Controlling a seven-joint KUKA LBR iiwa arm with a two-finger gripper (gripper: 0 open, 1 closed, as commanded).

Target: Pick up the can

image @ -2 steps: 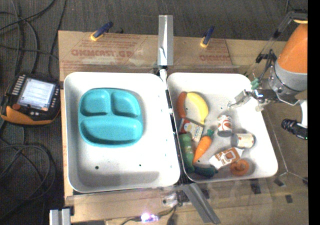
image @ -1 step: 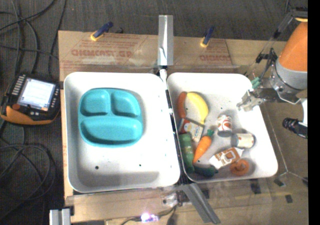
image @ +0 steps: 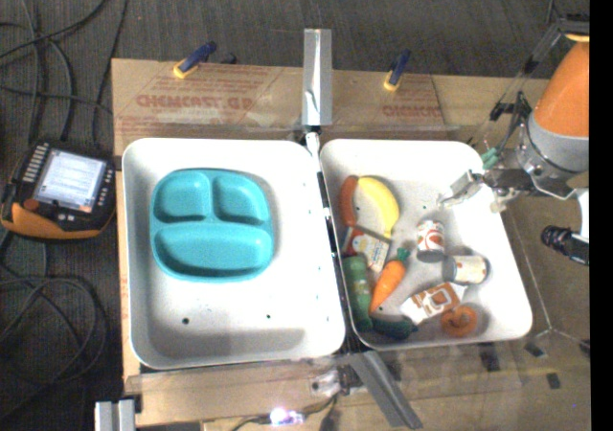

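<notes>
You are seeing the can (image: 431,238), white with red marks, lying tilted at the centre right of the frame, in the right bin (image: 512,271) above a carrot (image: 387,283). Further up, the gripper (image: 466,186) is hovering, fingers apart, clamping nothing.

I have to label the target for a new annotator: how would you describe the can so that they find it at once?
Start at the right-hand white bin, the one full of toy food. Near its middle right, beside the orange carrot, a small white-and-red can sits above a second, grey-topped can lying on its side. It alone shows a red band on white.
</notes>
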